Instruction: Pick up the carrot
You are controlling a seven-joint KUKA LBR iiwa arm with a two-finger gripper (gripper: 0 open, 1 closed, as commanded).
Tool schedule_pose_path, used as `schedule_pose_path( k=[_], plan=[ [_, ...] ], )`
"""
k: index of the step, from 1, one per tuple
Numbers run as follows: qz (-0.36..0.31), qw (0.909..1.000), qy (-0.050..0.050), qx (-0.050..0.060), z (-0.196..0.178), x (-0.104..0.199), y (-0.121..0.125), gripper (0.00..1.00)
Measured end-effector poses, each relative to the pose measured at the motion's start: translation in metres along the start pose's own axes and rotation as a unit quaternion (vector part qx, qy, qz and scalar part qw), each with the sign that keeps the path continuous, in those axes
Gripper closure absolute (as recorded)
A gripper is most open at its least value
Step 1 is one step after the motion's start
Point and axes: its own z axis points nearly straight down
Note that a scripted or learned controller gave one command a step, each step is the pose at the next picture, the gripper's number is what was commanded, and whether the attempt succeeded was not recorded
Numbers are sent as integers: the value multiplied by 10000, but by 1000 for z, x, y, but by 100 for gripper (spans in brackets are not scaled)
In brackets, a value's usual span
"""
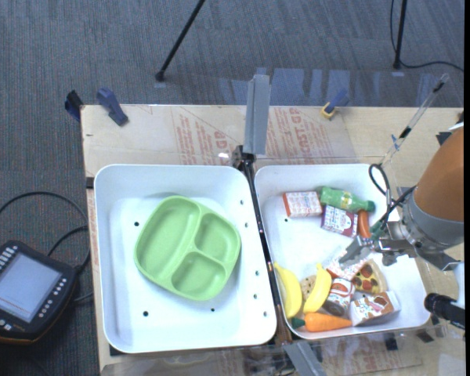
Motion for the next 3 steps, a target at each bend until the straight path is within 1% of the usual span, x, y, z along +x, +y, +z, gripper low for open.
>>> schedule_pose_path(
  k=[1,2,3],
  plan=[
    [9,10000,16,47,-5,0,0,100],
    [2312,9729,-3,-9,2,-40,54,100],
    [2904,9569,-14,-20,-183,-37,88,100]
  ],
)
